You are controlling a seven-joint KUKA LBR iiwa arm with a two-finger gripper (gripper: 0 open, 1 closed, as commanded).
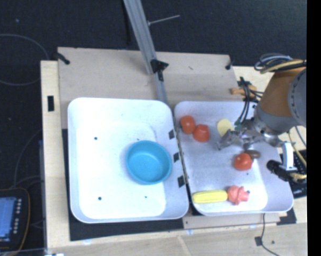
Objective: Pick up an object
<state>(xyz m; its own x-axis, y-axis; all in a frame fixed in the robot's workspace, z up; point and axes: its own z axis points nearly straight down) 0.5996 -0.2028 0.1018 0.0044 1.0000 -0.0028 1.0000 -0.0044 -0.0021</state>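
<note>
The right bin (214, 167) holds two red tomato-like balls (188, 124) (201, 133) near its upper left, a pale yellow piece (224, 126), a red ball (242, 161) near the middle right, a yellow corn cob (209, 197) and a pink toy (237, 194) along its front. My gripper (230, 139) hangs over the middle of this bin, just below the pale yellow piece and up-left of the red ball. Its fingers point left with a gap between them and nothing held there.
A blue bowl (147, 161) sits in the left bin (91, 159). A grey metal pole (142, 33) slants down to the bins' shared upper edge. The arm's orange band (275, 92) is at the right. A small screen (5, 217) sits at the lower left.
</note>
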